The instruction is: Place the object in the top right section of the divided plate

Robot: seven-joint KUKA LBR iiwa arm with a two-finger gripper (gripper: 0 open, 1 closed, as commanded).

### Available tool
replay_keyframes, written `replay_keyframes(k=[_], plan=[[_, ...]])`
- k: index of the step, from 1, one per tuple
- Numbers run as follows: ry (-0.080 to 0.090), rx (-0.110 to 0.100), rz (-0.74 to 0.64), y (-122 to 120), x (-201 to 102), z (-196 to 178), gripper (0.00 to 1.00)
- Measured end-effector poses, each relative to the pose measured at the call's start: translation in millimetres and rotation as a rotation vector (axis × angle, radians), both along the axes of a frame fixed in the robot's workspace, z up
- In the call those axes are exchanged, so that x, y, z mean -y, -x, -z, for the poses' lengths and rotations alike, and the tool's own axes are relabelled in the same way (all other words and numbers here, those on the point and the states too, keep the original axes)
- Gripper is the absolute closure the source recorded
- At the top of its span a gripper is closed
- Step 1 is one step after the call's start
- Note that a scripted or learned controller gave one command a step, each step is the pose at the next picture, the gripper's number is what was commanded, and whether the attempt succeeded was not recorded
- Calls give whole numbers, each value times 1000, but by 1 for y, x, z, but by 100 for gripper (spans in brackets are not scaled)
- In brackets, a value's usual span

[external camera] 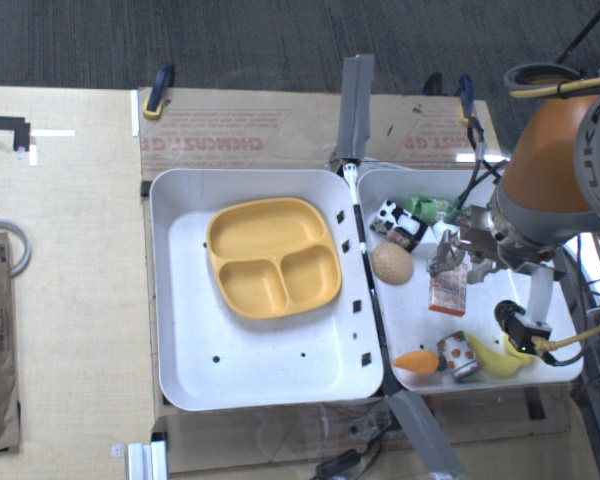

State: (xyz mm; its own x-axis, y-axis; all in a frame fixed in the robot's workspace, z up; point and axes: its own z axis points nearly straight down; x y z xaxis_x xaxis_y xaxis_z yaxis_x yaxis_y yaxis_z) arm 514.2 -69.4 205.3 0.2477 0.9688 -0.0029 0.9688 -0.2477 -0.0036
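Divided plate (273,256), yellow with three sections, lies slightly tilted in the left white bin (180,368), all sections bare. Right white bin (420,386), touching the left one along a central seam, holds a black-and-white toy (398,222), a green item (425,208), a tan egg-shaped object (391,263), an orange carrot (417,361), a patterned can (460,355) and a banana (498,356). Gripper (450,260) hangs over this bin, a red-and-white packet (447,293) just below its fingertips; whether it is clenched or released cannot be told. Grey arm with orange band (545,163) enters from the right.
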Motion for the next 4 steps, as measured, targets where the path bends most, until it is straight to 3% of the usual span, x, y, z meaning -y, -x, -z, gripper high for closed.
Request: replay_keyframes(k=[1, 2, 3, 4], plan=[[3, 2, 463, 0, -37, -120, 100], [5, 0, 897, 33, -73, -77, 100], [3, -1, 792, 38, -68, 15, 100], [4, 0, 860, 37, -130, 15, 100]])
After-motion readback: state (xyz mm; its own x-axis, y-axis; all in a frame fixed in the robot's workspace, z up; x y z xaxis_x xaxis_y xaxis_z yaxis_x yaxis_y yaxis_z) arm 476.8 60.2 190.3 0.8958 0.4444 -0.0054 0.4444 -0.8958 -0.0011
